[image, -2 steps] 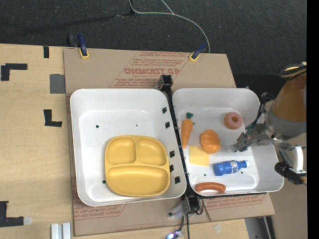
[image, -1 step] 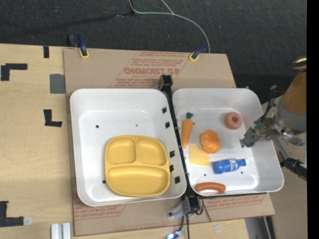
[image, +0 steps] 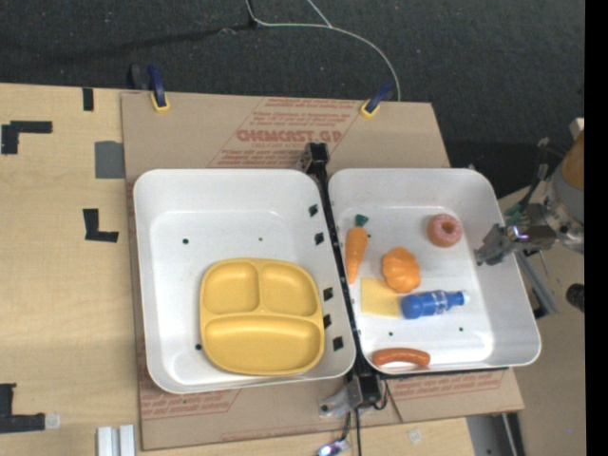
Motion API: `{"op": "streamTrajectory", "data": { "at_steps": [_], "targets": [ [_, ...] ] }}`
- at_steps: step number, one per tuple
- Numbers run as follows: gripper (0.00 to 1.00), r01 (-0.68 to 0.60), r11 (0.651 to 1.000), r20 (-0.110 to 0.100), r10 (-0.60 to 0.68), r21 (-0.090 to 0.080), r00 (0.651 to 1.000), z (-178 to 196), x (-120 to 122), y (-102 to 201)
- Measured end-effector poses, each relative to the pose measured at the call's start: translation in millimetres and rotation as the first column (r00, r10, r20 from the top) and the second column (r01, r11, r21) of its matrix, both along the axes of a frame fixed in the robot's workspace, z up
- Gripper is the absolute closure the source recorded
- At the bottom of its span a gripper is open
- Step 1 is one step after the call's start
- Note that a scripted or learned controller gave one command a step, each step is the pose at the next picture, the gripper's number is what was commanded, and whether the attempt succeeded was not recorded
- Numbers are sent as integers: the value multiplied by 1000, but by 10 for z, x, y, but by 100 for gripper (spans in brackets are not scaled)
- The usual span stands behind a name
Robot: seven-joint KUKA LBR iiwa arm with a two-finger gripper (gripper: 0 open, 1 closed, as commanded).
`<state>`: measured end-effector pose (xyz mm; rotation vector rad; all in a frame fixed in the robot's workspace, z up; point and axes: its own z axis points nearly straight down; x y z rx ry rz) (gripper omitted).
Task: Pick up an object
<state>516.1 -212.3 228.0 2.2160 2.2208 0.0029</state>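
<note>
While our gripper (image: 496, 245) waits at the right bin (image: 508, 302) rim, its grasp unreadable, we judge nothing picked; donut (image: 444, 229) sits nearest

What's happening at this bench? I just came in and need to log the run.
A robot arm is set to pick up an object from two white bins. Its gripper sits at the right edge of the right bin, with nothing seen between its fingers. That bin holds a carrot, an orange, a donut, a blue bottle, a yellow slice and a sausage. The left bin holds a yellow divided plate.
</note>
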Motion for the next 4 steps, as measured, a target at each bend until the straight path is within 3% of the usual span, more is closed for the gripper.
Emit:
{"op": "streamTrajectory", "data": {
  "at_steps": [1,4],
  "targets": [
    [100,0,1000,-3,0,1,1000,150,9,7],
    [100,-5,1000,-5,5,3,1000,55,427,1550]
  ]
}}
